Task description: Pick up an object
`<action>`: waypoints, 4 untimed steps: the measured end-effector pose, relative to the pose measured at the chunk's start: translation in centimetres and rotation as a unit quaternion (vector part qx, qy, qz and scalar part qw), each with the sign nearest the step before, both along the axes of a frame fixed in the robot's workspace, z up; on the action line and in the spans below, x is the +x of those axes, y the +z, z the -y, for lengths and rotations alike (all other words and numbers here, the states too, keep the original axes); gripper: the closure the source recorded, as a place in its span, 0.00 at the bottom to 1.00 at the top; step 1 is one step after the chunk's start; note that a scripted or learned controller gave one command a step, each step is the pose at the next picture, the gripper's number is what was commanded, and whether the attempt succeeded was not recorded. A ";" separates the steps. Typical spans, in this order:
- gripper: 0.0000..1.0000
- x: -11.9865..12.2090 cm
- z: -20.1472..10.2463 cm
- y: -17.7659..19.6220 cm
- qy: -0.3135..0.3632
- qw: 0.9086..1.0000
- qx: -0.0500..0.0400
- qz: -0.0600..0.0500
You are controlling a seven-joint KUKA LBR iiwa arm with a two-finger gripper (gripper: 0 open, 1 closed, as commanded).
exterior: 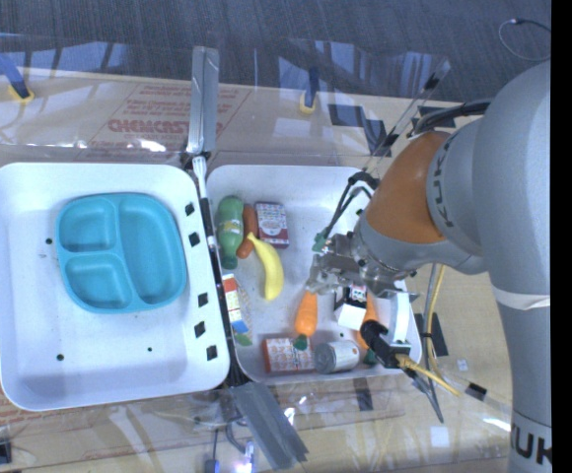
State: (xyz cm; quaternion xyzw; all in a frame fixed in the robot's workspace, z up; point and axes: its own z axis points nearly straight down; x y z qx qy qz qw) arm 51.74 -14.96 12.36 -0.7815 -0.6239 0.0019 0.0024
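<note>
Carrot (pixel 307 315) just below-left of gripper (pixel 337 276), apart.

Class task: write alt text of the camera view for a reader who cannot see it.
A grey robot arm reaches into the right bin, its gripper above an orange carrot among a banana, green bottle and packets. The left bin holds a blue divided plate.

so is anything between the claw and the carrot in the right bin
Nothing visible stands between them. The claw hangs just right of the carrot, over bare bin floor; the banana lies further left, out of the path.
</note>
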 end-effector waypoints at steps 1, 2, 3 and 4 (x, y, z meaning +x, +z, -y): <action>0.00 0.0 0.0 0.0 0.000 1.000 0.000 0.000; 0.00 -2.4 -2.6 -2.0 0.018 1.000 -0.005 0.023; 1.00 -2.3 -2.6 -1.0 0.021 0.999 -0.006 0.024; 1.00 -0.5 -10.3 10.9 0.082 0.997 0.000 0.003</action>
